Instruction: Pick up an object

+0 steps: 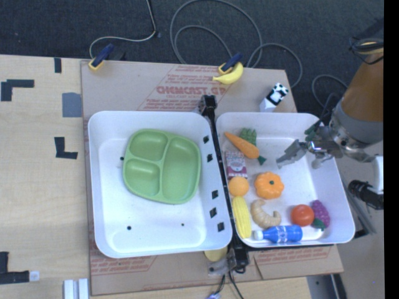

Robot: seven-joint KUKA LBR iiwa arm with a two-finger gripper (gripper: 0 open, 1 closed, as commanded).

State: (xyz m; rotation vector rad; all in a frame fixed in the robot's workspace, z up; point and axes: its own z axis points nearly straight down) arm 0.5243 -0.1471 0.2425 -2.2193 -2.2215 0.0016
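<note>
hand (304, 152) hanging over the right bin (330, 167) with fingers spread and nothing in them, toy pumpkin (269, 185) nearby, carrot (242, 145) further left, green plate (163, 166) in the left bin (103, 167)

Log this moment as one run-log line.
end effector: open, above right bin, holding nothing | nearest: pumpkin, carrot | left bin: green plate

Right bin (329, 167) right half bare; carrot (242, 145), pumpkin (269, 185) crowd left.
</note>
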